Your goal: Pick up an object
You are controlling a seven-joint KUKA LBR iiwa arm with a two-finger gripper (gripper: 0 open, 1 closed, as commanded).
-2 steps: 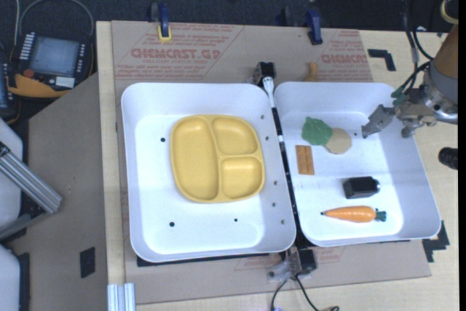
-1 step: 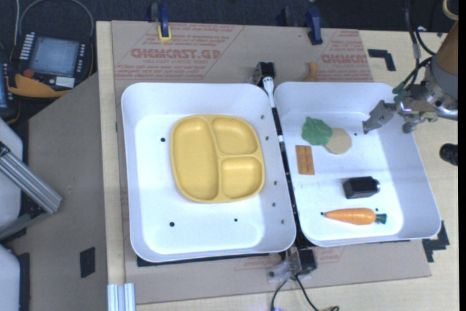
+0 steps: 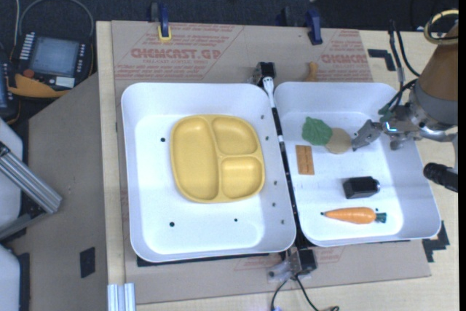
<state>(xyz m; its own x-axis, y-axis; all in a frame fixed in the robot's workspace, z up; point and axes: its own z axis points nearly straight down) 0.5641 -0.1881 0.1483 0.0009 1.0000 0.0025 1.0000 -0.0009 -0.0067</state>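
Note:
In the right bin (image 3: 408,226) lie a green leafy piece (image 3: 317,130), a beige round piece (image 3: 338,141) touching it, a small orange-brown block (image 3: 305,160), a black block (image 3: 361,187) and an orange carrot (image 3: 352,215). My gripper (image 3: 380,136) hangs over the bin's upper right part, just right of the beige piece. It is open, and nothing sits between its fingers. Its left fingertip (image 3: 362,136) is close to the beige piece.
The left bin (image 3: 145,215) holds a yellow divided plate (image 3: 217,156). The raised rims of the two bins meet along the middle. A black clamp (image 3: 266,72) sits at the top of that seam. The arm's orange band (image 3: 443,73) is at the right edge.

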